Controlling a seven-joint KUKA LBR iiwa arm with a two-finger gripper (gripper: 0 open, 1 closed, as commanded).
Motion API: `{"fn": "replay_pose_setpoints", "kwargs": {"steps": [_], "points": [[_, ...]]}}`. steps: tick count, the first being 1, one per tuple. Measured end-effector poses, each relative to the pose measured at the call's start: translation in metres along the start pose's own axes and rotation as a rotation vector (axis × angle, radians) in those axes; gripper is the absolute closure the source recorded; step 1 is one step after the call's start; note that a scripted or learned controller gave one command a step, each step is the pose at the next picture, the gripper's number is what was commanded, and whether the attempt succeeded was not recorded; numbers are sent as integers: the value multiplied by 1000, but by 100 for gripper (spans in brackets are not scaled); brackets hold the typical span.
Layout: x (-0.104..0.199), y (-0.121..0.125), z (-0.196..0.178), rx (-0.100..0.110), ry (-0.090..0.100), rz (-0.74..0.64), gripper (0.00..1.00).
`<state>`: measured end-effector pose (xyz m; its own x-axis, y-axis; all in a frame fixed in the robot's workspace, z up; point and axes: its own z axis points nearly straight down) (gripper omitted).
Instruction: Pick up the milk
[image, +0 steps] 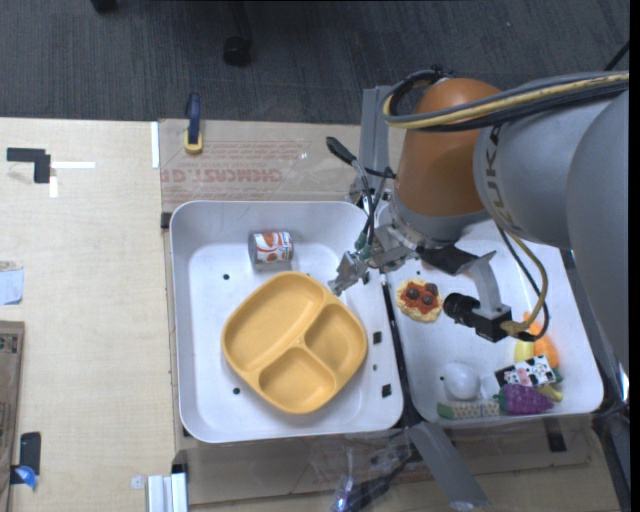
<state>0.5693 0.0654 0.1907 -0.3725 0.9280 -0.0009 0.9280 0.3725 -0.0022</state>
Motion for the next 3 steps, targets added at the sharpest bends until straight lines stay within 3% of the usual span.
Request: {"fn": "replay_pose_setpoints", "kwargs": {"steps": [1,2,3], "points": [[-85,-22,0,-1,-1,36,0],[-144,-92,40,0,1,-77,0],[-168,-54,-177,-2,-1,99,0]]}}
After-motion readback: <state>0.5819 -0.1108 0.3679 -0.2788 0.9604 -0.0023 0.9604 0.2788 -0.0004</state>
